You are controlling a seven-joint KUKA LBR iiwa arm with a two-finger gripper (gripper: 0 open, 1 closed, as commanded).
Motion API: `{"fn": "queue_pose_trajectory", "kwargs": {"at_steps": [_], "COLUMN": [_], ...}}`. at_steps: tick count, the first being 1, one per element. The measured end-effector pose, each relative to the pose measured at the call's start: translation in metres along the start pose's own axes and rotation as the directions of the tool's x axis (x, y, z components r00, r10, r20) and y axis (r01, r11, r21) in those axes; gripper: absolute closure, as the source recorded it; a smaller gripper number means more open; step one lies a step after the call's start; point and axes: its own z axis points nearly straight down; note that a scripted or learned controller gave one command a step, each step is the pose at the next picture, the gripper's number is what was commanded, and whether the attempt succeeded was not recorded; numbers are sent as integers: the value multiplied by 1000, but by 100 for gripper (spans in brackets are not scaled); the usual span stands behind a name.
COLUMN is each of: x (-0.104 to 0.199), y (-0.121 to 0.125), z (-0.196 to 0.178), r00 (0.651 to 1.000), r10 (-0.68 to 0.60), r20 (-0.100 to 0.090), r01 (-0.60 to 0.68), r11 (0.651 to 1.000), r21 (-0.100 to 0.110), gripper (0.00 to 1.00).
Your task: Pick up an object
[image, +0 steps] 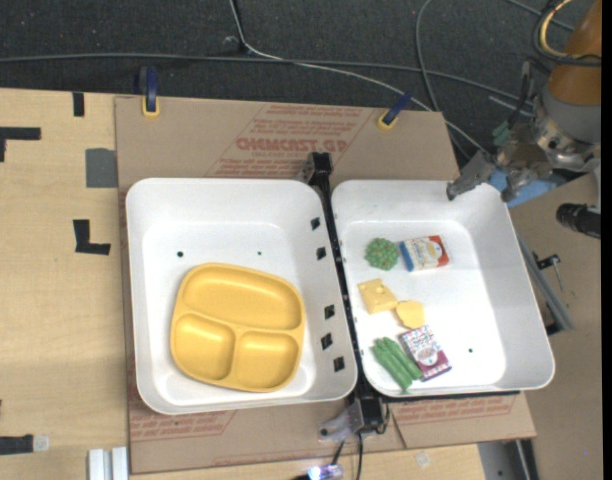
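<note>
The right bin (486,268) holds several small items: a green broccoli piece (382,254), a small red, white and blue carton (424,253), a yellow cheese wedge (377,295), a yellow chip-like piece (410,314), green bean pods (394,363) and a dark red packet (424,352). My gripper (464,185) hangs over the bin's far right corner, above and to the right of the carton, with nothing seen between its fingers. The grey arm with its orange band (576,38) reaches in from the upper right.
The left bin (156,218) contains a yellow divided tray (238,326). Both bins rest on a cardboard sheet (286,143) held by clamps at its far edge. Cables run across the dark area behind the bench. A black divider with clips joins the bins.
</note>
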Motion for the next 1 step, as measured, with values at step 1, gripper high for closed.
{"fn": "queue_pose_trajectory", "kwargs": {"at_steps": [1], "x": [1], "y": [2], "z": [-8], "r00": [1000], "r10": [-4], "r20": [3], "r01": [4], "r11": [1000], "r21": [-13], "gripper": [0]}}
